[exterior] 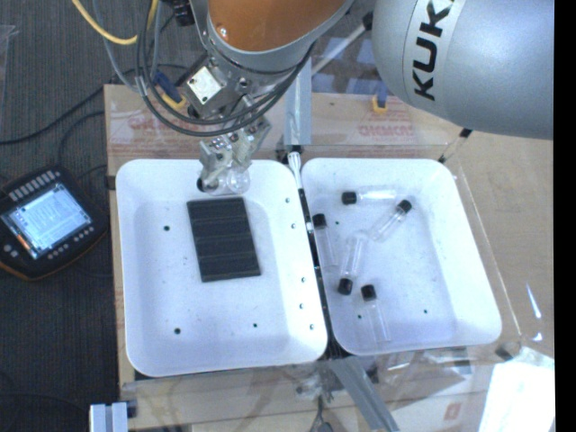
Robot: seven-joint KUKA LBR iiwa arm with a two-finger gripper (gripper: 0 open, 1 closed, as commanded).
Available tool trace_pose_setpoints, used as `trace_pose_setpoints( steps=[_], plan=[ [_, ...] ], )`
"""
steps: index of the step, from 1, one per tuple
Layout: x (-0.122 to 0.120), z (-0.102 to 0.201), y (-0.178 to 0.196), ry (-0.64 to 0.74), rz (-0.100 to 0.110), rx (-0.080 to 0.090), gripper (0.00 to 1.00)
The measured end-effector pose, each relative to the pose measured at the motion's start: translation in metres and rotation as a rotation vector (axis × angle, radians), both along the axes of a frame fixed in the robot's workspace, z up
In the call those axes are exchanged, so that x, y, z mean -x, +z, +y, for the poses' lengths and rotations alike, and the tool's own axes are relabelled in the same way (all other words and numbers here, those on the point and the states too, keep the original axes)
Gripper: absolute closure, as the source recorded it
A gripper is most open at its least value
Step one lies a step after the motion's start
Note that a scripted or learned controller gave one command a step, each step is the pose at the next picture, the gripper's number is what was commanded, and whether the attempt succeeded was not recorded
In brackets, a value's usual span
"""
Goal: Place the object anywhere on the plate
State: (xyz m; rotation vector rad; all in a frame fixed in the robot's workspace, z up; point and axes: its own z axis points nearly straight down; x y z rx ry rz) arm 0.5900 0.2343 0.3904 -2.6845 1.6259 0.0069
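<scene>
Fingers [223,171] over left bin [144,331] — dark plate [223,238] inside — vials [391,220] in right bin [468,322]

The worktop [135,120] is a pale wooden surface. Two shallow white bins rest directly on it, side by side and touching along their inner rims. The left bin [144,268] sits toward the worktop's left edge; the right bin [468,268] sits next to it. Behind the bins, a bare strip of worktop carries faint red printed lettering. Clear plastic sheeting [531,367] lies over the worktop at the near right corner.
</scene>
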Motion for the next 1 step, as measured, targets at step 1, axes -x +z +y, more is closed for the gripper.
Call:
trace_pose_setpoints(
  steps=[1],
  plan=[
    [0.0059, 0.0003, -0.0024, 0.364, -0.001, -0.001, 1.0]
  ],
)
